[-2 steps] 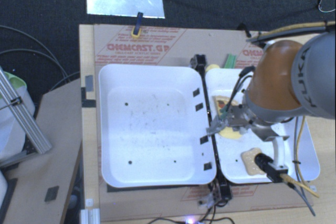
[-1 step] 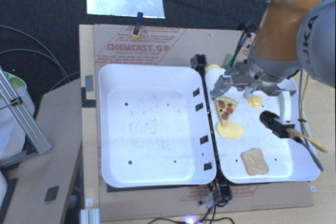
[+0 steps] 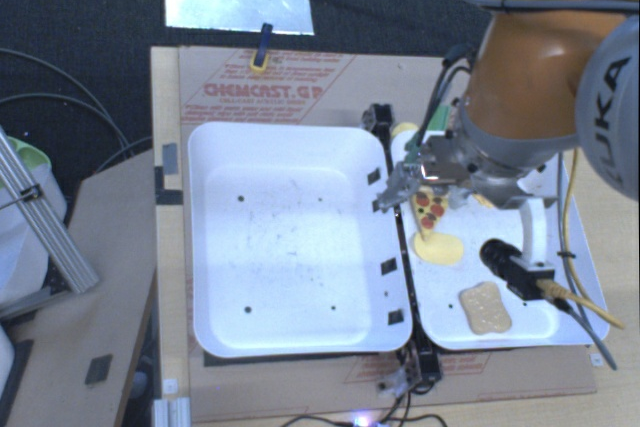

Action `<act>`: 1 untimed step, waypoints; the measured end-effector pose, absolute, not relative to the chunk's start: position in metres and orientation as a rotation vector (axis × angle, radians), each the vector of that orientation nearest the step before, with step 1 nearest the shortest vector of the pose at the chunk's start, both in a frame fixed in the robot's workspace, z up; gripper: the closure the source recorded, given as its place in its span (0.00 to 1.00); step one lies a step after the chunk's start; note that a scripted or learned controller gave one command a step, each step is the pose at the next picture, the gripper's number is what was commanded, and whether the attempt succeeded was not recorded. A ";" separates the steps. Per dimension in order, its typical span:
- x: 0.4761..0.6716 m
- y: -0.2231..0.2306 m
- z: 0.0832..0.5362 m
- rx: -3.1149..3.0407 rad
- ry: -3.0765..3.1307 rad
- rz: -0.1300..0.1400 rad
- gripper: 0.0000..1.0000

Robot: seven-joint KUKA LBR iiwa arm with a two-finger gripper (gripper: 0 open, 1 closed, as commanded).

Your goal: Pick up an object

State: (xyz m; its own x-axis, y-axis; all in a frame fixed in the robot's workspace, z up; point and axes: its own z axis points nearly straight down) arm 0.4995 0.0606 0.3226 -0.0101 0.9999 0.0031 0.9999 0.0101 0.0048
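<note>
Nearest the camera in the right bin (image 3: pixel 500 339), a beige biscuit-shaped piece (image 3: pixel 485 307) lies flat toward the 6 o'clock rim, with bare white floor on both sides of it. Just beyond it, at about 11 o'clock from the biscuit, sits a round yellow disc (image 3: pixel 440 249). Touching or almost touching the disc's far edge is a small pizza-slice toy (image 3: pixel 431 208) with red spots. Its long axis seems to run roughly from 12 to 6 o'clock, though the arm (image 3: pixel 540 65) hides part of it. The hand (image 3: pixel 398 187) hangs low over the rim that the two bins share, and the pizza-slice toy lies just beside it at about 4 o'clock. That makes it probably the closest thing to take, with the disc next in the same direction. Whether the hand is open or closed cannot be told at this slant, and nothing can be seen gripped in it. Room is tight here. The shared rim and its black clips stand at the hand's 9 o'clock, so a descent likely has to shift toward 3 or 4 o'clock to avoid the edge. Farther off, at 12 o'clock from the hand, a pale yellow piece (image 3: pixel 403 131) rests near the far corner of the right bin. The left bin (image 3: pixel 290 245) offers wide bare floor at 9 o'clock.
</note>
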 end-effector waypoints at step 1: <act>0.507 0.121 0.357 2.208 2.232 0.010 0.00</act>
State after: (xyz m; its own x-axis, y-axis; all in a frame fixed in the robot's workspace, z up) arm 0.5070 0.1205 0.3573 -0.0108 0.9999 0.0036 0.9999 0.0107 0.0057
